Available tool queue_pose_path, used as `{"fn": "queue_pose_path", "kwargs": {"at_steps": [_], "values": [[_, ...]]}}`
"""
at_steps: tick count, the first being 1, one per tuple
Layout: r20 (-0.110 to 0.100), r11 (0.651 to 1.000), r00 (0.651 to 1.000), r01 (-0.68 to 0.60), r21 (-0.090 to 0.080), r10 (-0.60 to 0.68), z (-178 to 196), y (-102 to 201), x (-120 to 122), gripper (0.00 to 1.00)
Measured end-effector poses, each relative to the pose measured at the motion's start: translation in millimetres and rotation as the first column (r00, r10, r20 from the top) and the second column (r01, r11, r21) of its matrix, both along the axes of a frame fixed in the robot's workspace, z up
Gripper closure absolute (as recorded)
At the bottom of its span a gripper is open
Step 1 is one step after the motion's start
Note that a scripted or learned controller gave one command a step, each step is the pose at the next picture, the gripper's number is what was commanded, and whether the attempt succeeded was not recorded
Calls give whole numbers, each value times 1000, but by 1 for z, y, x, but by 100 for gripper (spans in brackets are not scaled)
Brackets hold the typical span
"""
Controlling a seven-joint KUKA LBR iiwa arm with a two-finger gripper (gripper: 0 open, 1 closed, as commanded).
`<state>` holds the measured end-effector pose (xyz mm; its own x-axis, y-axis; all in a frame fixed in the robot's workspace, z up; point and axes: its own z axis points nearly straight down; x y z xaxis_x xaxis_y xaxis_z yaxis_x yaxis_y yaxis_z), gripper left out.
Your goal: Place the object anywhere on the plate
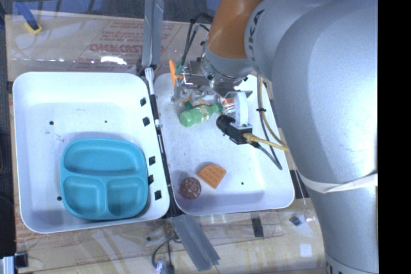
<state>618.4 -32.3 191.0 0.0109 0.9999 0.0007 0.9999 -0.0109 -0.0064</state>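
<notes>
1. The grey arm (321,93) is filling the right of the camera view, nearest the lens, with its orange band (234,16) sitting above the wrist.
2. The hand (192,96) is reaching down into the far part of the right bin (270,192), and whether it is wide or narrow I cannot tell, since the wrist is covering it.
3. A green object (196,115) is lying just below the hand, touching or nearly touching it; I cannot tell whether it is being gripped.
4. A small orange piece (172,67) is showing at the far left corner of that bin, just beside the hand.
5. A waffle-like orange piece (212,174) and a round brown object (190,187) are lying side by side at the near end of the right bin, well apart from the hand.
6. The blue plate (103,179), split into compartments, is resting in the near part of the left bin (38,106) on the worktop (96,247), well apart from the hand.
</notes>
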Motion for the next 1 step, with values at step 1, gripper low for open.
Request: {"fn": "queue_pose_path", "kwargs": {"at_steps": [1], "values": [[-1, 998, 998, 66, -1, -66, -1, 113, -18, 100]]}}
